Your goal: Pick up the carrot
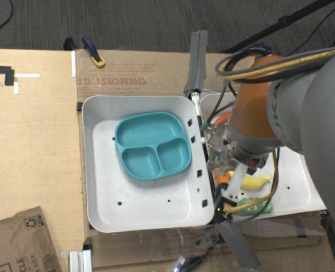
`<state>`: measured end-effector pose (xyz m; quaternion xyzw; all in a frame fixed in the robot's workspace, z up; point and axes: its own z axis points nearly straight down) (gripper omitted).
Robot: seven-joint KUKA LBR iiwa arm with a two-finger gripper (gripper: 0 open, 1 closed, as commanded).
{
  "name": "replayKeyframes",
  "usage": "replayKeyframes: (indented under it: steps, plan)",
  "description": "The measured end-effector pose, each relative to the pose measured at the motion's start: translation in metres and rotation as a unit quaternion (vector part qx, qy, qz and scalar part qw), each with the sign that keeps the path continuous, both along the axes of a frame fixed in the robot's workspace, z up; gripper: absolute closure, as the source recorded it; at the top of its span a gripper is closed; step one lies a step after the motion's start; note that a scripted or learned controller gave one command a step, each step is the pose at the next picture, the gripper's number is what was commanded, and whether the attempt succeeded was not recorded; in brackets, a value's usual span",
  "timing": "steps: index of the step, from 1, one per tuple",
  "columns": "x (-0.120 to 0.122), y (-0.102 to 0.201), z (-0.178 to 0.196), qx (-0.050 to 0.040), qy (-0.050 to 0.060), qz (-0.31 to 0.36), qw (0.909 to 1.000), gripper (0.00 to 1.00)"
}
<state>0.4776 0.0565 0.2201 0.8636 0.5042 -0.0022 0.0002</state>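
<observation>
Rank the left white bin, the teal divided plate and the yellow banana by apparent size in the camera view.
1. left white bin
2. teal divided plate
3. yellow banana, partly hidden by the arm, so its full size is uncertain

From my place over the bins, I read upside-down red print on the flat brown cardboard sheet: it looks like "CHEMICAL GUYS". On the brown paper bag at the lower left corner I make out a recycling symbol and the letters "CLE" and "BOX".
</observation>
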Motion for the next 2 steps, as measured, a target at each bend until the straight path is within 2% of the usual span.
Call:
replayKeyframes:
  steps: [1, 2]
  plan:
    - [-0.001, 0.028, -0.014, -0.0012, 0.0, -0.231, 0.973, 1.0]
    - [-0.001, 0.018, -0.03, -0.0015, 0.001, -0.28, 0.9601, 1.0]
